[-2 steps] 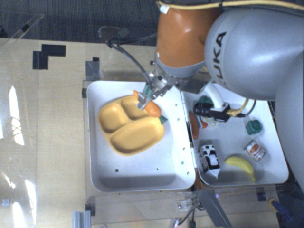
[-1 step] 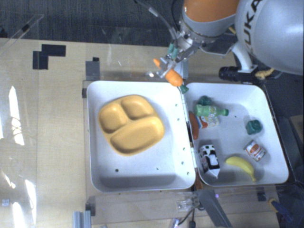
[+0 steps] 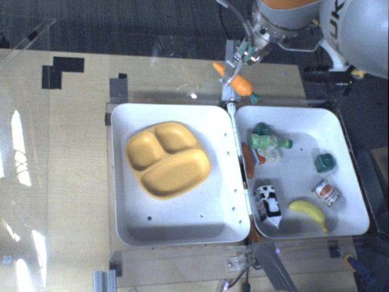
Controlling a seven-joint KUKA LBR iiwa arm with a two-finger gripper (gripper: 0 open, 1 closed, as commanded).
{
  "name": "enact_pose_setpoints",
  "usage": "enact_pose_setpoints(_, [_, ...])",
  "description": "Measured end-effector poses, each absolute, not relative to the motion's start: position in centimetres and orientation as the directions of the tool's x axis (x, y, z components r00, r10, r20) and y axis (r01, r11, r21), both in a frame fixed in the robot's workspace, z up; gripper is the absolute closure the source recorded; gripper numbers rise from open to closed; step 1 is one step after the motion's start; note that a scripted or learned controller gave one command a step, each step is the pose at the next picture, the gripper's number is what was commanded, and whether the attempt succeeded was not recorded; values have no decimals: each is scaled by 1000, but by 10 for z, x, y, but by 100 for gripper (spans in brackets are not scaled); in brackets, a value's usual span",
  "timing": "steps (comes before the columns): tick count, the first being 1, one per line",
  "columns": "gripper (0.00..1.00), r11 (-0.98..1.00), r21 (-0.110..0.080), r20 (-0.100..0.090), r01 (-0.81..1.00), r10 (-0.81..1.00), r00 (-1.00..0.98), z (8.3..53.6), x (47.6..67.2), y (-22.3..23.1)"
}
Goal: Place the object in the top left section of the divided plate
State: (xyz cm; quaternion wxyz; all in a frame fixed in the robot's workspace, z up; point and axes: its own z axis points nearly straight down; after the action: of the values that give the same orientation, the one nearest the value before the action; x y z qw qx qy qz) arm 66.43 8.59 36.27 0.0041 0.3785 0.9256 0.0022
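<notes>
Banana (image 3: 309, 214) and milk carton (image 3: 267, 204) sit closest in my right bin (image 3: 346, 129). Up top, gripper (image 3: 234, 81) looks pinched on the carrot (image 3: 240, 85) above the bins' far edge. I'd swing left, lowering over the plate (image 3: 167, 160) top-left section before releasing.

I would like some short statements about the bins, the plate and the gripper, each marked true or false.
1. The yellow divided plate lies in the left bin. True.
2. The gripper holds an orange carrot. True.
3. The banana lies on the plate. False: it lies in the right bin.
4. The carrot rests in a plate section. False: it hangs above the bins' far edge.
</notes>
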Motion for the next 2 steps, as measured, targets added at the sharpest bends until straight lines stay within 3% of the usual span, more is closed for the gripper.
enact_pose_setpoints(1, [100,604,6,-4,797,797,-604,357,659,4])
enact_pose_setpoints(2, [100,560,7,-8,828,828,-560,375,653,-129])
